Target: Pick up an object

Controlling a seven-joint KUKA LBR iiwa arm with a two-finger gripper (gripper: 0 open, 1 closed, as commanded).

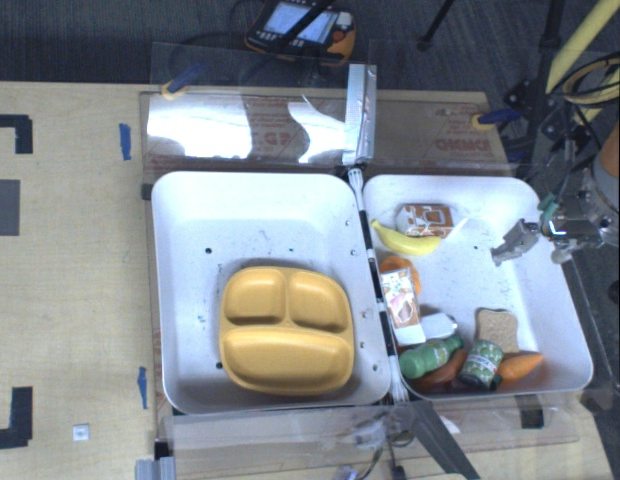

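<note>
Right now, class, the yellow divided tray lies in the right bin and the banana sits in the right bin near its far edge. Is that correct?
Not quite. The camera view shows the yellow divided tray lying in the left bin, not the right one. The rest holds: the banana sits in the right bin near its far edge.

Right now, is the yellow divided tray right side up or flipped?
Flipped. The yellow divided tray lies in the left bin with its three compartments bulging up as rounded humps, not open hollows.
</note>
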